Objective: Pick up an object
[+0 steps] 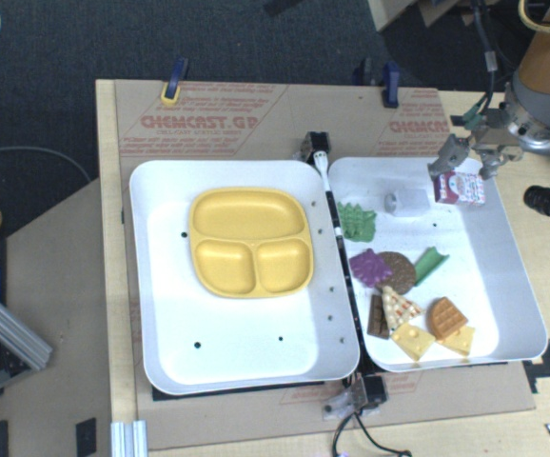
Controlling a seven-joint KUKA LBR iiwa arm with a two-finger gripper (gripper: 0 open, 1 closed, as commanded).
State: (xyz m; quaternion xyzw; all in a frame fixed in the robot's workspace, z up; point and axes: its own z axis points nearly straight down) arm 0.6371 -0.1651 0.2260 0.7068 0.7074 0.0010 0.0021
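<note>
Nearest, at the front of the right shallow white bin (518, 284), lie toy foods: a pale yellow cheese wedge (412, 340), a brown waffle-like piece on a yellow slab (449, 323), and a brown and white triangular slice (392, 307). Just behind them sit a purple grape cluster (371, 268) touching a dark brown round patty (401, 271), with a green strip (430, 263) beside it. Farther back lies a green leafy piece (356, 222). Across the divide, the left shallow white bin (161, 312) holds a yellow three-compartment plastic tray (251, 240). At the far right corner, the two-finger gripper (466, 160) hangs above a red and white packet (460, 188); its fingers stand spread, the packet below them rather than between them.
</note>
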